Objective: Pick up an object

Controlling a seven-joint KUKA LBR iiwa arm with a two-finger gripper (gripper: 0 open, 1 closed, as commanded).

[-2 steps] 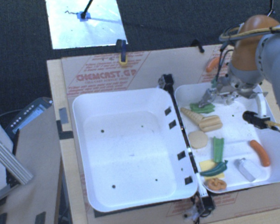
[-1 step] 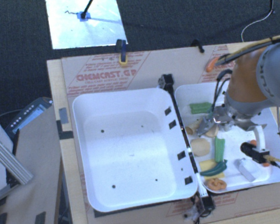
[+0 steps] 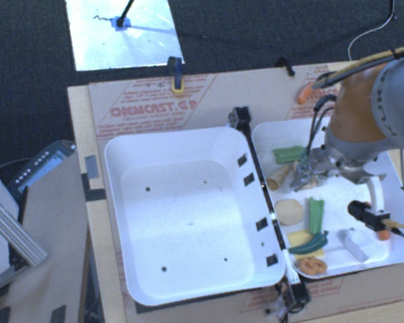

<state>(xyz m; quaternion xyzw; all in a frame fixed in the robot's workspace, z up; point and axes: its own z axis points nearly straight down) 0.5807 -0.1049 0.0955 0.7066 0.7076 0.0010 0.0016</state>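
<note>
My gripper [image 3: 305, 175] hangs low over the right bin [image 3: 391, 169], near its left middle. A beige cone-shaped piece [image 3: 278, 176] lies just left of it, and a green block [image 3: 289, 154] sits just behind it. In front of the gripper are a round beige disc [image 3: 290, 210] and an upright-lying green stick [image 3: 316, 214]. Nothing shows between the gripper's tips.
Further forward in the right bin lie a yellow piece [image 3: 300, 238], a dark green curved piece [image 3: 314, 243], an orange ring-like piece [image 3: 312, 265] and a grey-white item [image 3: 353, 245]. The left bin [image 3: 130, 203] stands beside it, with a black clip divider [image 3: 256, 179] between them.
</note>
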